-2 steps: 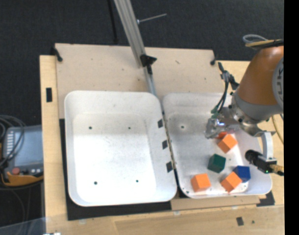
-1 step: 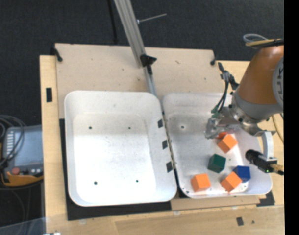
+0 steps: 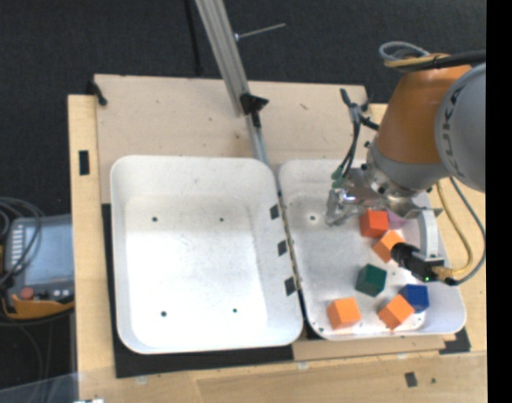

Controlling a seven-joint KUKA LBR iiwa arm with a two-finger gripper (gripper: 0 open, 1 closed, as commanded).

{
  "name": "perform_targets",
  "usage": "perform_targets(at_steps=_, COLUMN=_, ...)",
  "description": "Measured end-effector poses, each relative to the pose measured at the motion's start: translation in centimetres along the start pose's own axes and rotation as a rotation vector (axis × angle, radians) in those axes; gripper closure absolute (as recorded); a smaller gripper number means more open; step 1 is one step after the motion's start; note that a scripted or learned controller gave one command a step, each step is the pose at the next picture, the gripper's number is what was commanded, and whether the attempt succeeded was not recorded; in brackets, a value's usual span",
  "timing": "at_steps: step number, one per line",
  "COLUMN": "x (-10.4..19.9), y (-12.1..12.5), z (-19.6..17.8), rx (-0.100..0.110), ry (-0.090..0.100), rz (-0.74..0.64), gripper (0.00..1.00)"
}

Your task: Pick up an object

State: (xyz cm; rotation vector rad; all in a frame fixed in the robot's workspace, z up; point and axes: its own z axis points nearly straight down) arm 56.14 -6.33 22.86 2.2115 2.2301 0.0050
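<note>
Resting on dark speckled carpet, pale wooden table (image 3: 155, 112), two matte white bins, left bin (image 3: 197, 250) lower centre, right bin (image 3: 323, 263) holding blocky cubes, orange cube (image 3: 344, 311), green cube (image 3: 372, 280), fingers (image 3: 338, 204) centre right, state unclear.

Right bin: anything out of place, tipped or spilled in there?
Nothing stands out. The blocks all lie inside the right bin: a red block, three orange blocks, a green block and a blue block. Some sit tilted and bunched on its far-right side, none over the rim. The gripper hangs over the bin.
</note>
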Motion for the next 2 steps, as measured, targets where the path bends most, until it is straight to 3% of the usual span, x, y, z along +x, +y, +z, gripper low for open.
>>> perform_targets(at_steps=2, x=11.1, y=1.4, z=-0.4, rx=0.001, ry=0.000, rz=0.000, gripper=1.00)
